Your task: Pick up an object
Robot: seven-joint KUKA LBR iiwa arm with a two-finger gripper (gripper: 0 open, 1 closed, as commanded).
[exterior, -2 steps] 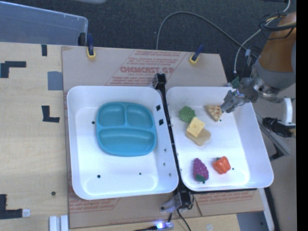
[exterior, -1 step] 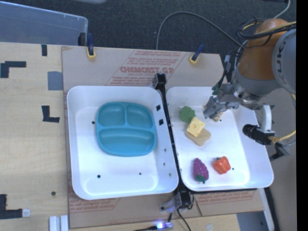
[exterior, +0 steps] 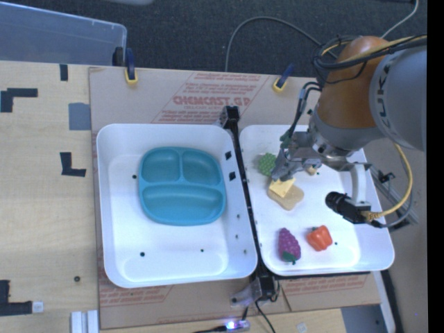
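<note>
Your gripper point(exterior: 290, 166) hung low in the right bin point(exterior: 374, 255). The yellow cheese wedge point(exterior: 282, 186) lay just under its tips, a bit toward the bin's front. Whether the jaws were closed, you could not tell.

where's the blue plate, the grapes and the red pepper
blue plate point(exterior: 182, 186): camera view, centre divider of the tray
grapes point(exterior: 288, 244): camera view, middle of the bunch
red pepper point(exterior: 319, 238): camera view, its body

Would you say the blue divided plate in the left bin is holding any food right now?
Empty: all three compartments of the blue plate show bare blue surface.
</note>
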